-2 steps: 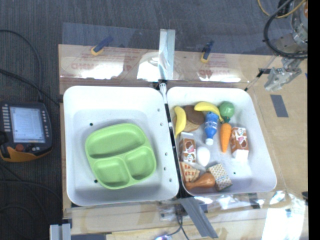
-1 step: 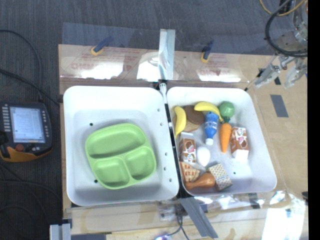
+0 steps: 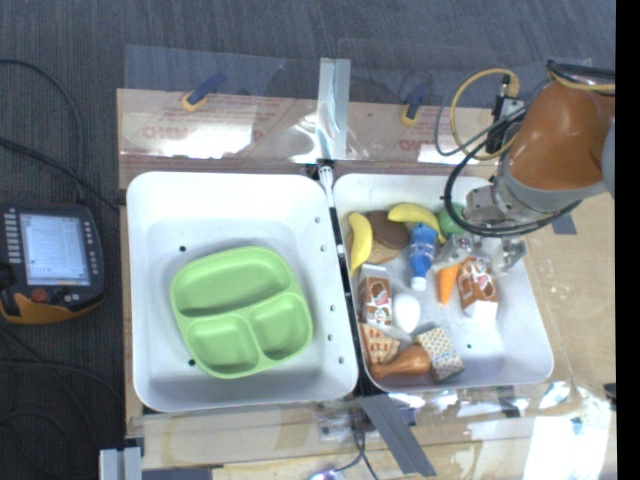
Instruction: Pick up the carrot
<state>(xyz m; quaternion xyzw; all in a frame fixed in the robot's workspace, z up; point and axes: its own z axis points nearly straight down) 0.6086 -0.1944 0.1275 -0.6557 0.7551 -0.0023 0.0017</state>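
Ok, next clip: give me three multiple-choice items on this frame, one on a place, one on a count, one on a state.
1. Where is the carrot?
A. in the right bin
B. in the left bin
C. on the green tray

2. How many bananas are there?
A. one
B. two
C. four

3. How does the green tray sit?
A. upside down
B. leaning on a bin wall
C. flat, compartments up

Key: 1 A, the carrot lies in the right bin beside the blue bottle, below the hand. 2 B, two bananas. 3 C, three compartments face up in the left bin.
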